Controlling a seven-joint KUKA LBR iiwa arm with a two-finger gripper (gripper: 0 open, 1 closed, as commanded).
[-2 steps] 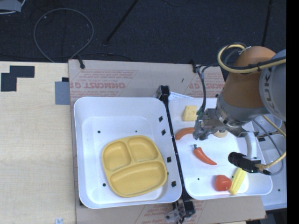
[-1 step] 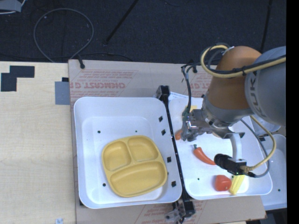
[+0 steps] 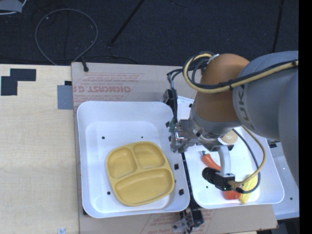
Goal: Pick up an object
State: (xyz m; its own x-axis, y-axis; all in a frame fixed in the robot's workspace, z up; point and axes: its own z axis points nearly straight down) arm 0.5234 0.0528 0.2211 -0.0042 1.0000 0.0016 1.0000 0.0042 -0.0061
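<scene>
Saw a glossy yellow three-compartment plate (image 3: 140,173) just left of the hand (image 3: 177,141); could not tell its grip.

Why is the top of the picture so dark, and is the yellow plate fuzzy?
In the camera view the floor behind the bench is dark and dimly lit, while the left bin is bright white under even light. In the same camera view the yellow plate looks sharp, its dividers clear. The arm, nearer the camera, looks a little softer.
</scene>
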